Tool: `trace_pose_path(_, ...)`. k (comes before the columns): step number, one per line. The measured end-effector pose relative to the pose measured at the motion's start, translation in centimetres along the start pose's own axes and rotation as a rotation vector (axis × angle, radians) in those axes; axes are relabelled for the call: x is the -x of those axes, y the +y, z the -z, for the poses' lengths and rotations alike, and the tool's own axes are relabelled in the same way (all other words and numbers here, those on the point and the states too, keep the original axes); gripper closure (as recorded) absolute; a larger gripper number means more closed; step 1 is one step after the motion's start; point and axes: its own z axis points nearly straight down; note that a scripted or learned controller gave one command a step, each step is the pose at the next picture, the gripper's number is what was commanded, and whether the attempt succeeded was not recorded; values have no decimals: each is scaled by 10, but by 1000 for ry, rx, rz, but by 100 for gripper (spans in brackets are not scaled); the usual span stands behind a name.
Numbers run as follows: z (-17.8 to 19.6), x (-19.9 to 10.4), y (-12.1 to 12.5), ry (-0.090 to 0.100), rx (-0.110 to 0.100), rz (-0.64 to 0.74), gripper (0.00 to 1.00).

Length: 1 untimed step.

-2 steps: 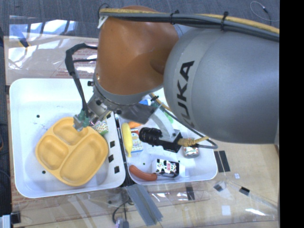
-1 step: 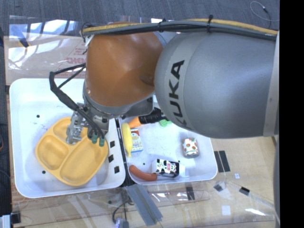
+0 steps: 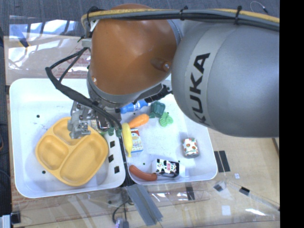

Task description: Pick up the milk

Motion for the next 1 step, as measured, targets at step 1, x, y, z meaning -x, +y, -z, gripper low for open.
trace_pose_path(1, 60, 5, 34, -1, 1, 447, 100)
